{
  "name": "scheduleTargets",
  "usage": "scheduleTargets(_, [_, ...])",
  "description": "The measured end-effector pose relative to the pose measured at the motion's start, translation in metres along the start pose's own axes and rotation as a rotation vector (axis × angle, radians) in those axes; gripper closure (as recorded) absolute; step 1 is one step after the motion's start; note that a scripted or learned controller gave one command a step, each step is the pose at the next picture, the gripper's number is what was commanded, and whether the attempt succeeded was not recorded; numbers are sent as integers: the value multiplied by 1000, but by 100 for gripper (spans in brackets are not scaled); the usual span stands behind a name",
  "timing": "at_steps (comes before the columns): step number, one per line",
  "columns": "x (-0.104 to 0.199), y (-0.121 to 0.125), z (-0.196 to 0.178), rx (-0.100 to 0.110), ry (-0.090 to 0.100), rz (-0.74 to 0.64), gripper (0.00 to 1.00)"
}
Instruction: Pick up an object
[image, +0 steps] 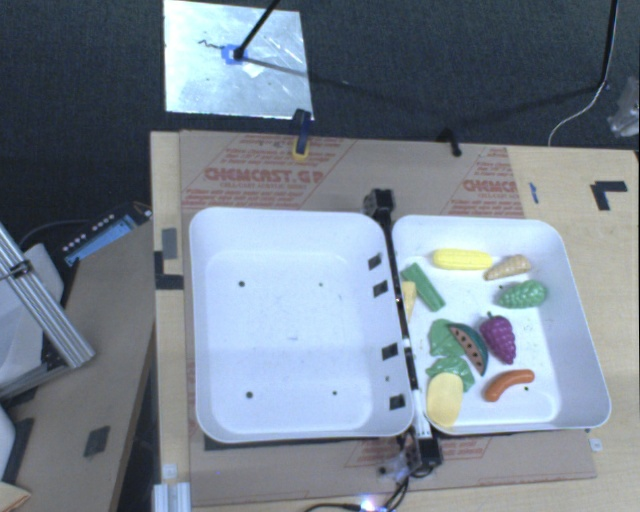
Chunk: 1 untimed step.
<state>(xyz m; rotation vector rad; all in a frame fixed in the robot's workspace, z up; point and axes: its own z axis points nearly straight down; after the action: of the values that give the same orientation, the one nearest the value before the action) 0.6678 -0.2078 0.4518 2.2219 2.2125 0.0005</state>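
Note:
The right bin (570, 300) holds several toy foods. A yellow corn cob (461, 260) lies at its back, with a tan corn piece (509, 267) beside it and a green bunch of grapes (523, 294) just below. A green pod (424, 287) lies near the divider. In the middle sit a watermelon slice (468, 345), a green leafy piece (442, 336) and purple grapes (499, 337). At the front are a yellow pear-like fruit (445, 397) and an orange sausage (509, 384).
The left bin (290, 325) stands beside the right one, joined by a black clipped divider (395, 310). Both rest on a cardboard sheet (270, 175) on the bench. A metal frame (40, 310) stands at the far left.

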Motion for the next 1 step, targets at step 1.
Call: scheduleTargets(1, [2, 1, -24, 0, 2, -8, 100])
